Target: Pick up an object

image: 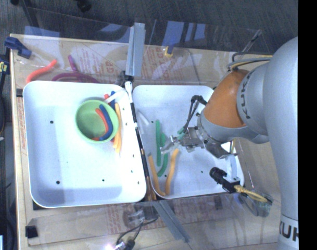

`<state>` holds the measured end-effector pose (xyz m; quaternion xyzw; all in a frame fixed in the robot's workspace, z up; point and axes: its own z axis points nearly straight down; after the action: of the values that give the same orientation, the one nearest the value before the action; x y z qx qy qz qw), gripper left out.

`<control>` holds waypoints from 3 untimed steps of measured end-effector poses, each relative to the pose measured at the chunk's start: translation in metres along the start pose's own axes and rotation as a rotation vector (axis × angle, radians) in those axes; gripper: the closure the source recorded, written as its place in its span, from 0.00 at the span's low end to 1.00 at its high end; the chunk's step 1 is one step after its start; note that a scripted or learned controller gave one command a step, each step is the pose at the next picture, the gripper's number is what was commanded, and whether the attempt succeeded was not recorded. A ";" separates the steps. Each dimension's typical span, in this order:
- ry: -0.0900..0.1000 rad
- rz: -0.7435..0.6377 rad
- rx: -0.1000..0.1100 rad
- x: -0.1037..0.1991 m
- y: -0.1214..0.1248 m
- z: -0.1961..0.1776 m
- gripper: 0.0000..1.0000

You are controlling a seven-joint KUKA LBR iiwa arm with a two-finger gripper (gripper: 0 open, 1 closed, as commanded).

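Observation:
My gripper (171, 144) hangs low over the middle of the right bin (200, 95), with the arm reaching in from the right. Just left of it a long green stick (159, 138) lies lengthwise. An orange stick (172, 172) stretches from under the gripper toward the bin's near edge. A second orange stick (154, 175) lies along the left wall. The gripper tip is close to both the green stick and the first orange one. Whether it touches either, I cannot make out.
The left bin (54, 160) holds a green bowl (90, 121) with red and blue curved pieces, and an orange stick (117, 134) beside it. On the bench behind the left bin lie an orange strip (41, 71) and a purple loop (75, 77).

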<state>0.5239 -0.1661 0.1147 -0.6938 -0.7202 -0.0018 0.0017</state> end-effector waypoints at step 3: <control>-0.004 -0.160 0.001 0.069 0.064 -0.121 1.00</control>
<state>0.5855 -0.0957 0.2365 -0.6342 -0.7732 -0.0001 0.0004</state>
